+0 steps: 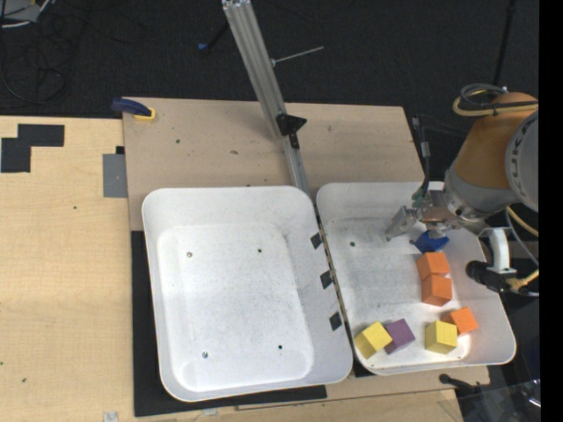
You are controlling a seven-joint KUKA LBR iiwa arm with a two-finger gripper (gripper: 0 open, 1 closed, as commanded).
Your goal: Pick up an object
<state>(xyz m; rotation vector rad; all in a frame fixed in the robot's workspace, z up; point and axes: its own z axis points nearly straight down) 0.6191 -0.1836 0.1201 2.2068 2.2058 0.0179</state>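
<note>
While the tabletop (pixel 220 148) is viewed from left to right, the left bin (pixel 176 209) is met first, lying beside the right bin (pixel 352 202), their inner rims nearly touching. Toward the near edge of the right bin, a yellow block (pixel 373 338) is seen touching a purple block (pixel 399 333); further right, a second yellow block (pixel 441 336) is set against a small orange block (pixel 464 320). Above these, a taller orange block (pixel 435 277) is placed just below a blue block (pixel 431 242) (only partly seen under the arm). The gripper (pixel 420 221) is lowered over the upper middle of the right bin, just above the blue block, with one grey finger (pixel 398 225) angled out to the left. Whether the jaws are spread or pressed together cannot be told, and nothing is seen pinched between them.
</note>
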